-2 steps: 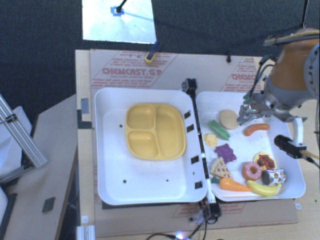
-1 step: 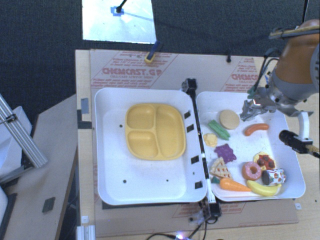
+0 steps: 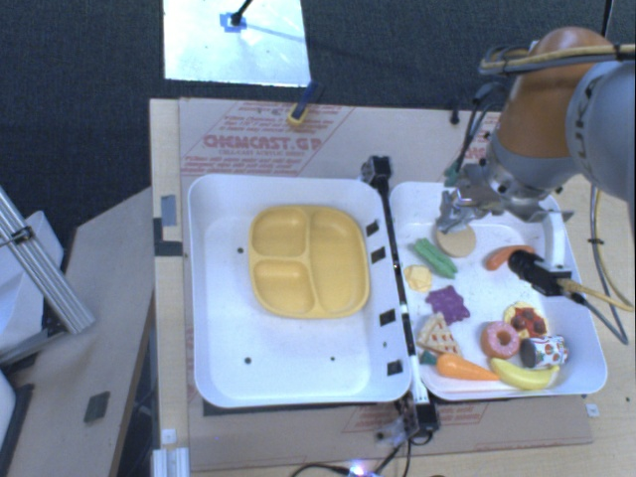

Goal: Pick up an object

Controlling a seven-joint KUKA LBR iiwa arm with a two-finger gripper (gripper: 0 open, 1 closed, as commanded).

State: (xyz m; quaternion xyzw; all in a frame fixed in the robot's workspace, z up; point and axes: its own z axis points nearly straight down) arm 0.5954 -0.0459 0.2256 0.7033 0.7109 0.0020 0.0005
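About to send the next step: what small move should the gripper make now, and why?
Probably lower straight down: the gripper sits just above the round tan cookie-like disc in the right white bin, with the green bean pod beside it.

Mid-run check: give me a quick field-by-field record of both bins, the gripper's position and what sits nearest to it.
left bin: holds a yellow divided plate
right bin: holds toy foods
gripper: over the far left part of the right bin, directly above a tan round cookie
nearest items: cookie, green bean pod
near edge of right bin: banana, carrot, donut
middle: purple star-shaped piece
grasp: nothing seen between fingers
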